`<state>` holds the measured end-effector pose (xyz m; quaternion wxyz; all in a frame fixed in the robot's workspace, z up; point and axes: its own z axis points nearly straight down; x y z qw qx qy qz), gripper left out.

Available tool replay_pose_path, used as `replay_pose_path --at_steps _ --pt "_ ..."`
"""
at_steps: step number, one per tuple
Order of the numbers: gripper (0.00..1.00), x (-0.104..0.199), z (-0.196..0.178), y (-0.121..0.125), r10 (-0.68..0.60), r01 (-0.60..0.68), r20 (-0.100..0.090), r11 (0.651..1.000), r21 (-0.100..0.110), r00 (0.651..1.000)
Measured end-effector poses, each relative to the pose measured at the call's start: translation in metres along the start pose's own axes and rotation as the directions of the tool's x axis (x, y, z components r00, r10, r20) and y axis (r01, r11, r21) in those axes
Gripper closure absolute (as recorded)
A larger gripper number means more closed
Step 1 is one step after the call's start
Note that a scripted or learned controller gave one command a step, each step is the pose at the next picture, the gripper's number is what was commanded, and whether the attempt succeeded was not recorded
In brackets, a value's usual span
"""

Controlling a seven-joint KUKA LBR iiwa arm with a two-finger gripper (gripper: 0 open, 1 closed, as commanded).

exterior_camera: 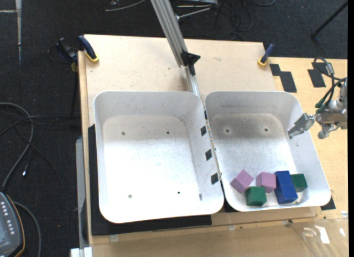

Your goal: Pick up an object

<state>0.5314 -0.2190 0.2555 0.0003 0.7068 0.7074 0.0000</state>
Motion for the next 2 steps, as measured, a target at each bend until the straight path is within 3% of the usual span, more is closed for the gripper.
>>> replay_pose_path --at_steps 1,2 --pt "1.00 0.000 -0.010 0.001 -0.002 0.002 0.001 1.000 -0.002 1.000" --pt "1.00 -0.006 -0.026 -0.022 0.002 -0.002 0.001 1.000 -0.001 1.000"
